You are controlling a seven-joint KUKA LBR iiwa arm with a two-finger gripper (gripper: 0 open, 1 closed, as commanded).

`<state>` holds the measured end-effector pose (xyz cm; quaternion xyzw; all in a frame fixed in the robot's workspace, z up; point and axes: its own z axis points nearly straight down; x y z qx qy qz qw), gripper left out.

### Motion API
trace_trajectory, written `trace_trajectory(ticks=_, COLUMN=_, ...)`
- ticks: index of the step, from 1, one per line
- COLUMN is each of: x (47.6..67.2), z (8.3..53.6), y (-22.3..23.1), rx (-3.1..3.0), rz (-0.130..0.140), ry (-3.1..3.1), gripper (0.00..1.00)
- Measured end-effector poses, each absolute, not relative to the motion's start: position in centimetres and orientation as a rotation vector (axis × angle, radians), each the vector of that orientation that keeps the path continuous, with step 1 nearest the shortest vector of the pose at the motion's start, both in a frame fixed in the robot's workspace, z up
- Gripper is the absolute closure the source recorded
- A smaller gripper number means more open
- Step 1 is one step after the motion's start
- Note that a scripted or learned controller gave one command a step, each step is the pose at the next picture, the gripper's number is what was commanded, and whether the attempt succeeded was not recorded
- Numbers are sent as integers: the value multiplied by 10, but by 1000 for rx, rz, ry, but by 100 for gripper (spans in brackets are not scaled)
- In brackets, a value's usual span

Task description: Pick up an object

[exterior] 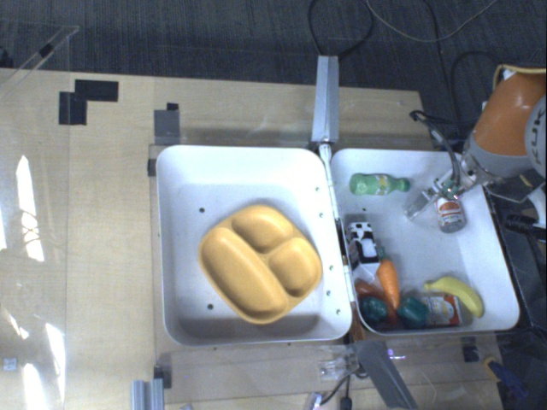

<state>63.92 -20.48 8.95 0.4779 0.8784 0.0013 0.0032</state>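
Pick looking under way, not finished: claw [446, 190] is sitting low at 2 o'clock in the right bin [500, 263], clenching on a small jar [450, 213] that is showing between its fingers. The jar is seeming barely off the floor; lifting clear is remaining.

Arm [513, 126] cut off by right edge; only orange band and wrist visible. Hand [436, 196] blurred, finger state not readable. Small can [450, 213] label too small to read. Items in right bin's [504, 314] near corner overlap; teal one [414, 310] unidentifiable.
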Motion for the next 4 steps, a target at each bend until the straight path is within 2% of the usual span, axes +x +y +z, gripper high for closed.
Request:
trace_trajectory(ticks=1, x=645, z=122, y=-206, rx=1526, rz=5, ry=2737, gripper=0)
trace_trajectory(ticks=2, x=642, z=91, y=-205, rx=1487, rz=3, ry=2760, gripper=0)
trace_trajectory(ticks=3, x=669, z=109, y=-170, rx=1426, rz=-2, ry=2801, gripper=0)
trace_trajectory(ticks=4, x=570, z=152, y=-206, rx=1384, rz=3, ry=2813, gripper=0)
